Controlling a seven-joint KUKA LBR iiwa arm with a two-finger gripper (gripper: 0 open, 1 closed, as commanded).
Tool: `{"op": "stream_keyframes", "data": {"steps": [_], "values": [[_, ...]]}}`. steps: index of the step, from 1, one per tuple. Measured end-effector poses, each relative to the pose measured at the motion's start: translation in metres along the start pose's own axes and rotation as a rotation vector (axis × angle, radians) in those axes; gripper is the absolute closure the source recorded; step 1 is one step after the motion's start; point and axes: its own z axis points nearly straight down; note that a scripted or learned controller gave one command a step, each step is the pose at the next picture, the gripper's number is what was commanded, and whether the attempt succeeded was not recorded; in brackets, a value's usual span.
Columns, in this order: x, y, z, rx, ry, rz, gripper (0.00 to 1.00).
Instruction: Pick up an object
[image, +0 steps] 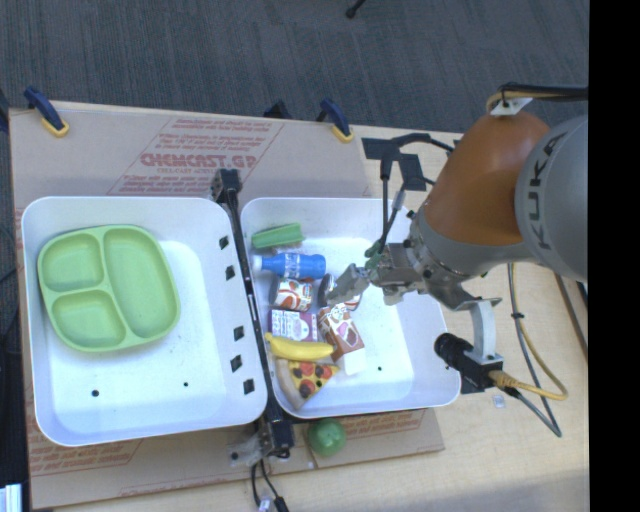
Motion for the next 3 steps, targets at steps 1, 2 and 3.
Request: {"op": "stream_keyframes", "data": {"steps": [1,2,3], "values": [[0.0,0.0,0.0,0.0,0.0,0.0,0.0],[-0.049,0.032,0.159,-0.008,-0.003,0.001,0.0],[-0.049,0.031,0.151,-0.003,-0.003,-0.005,1.0]]}}
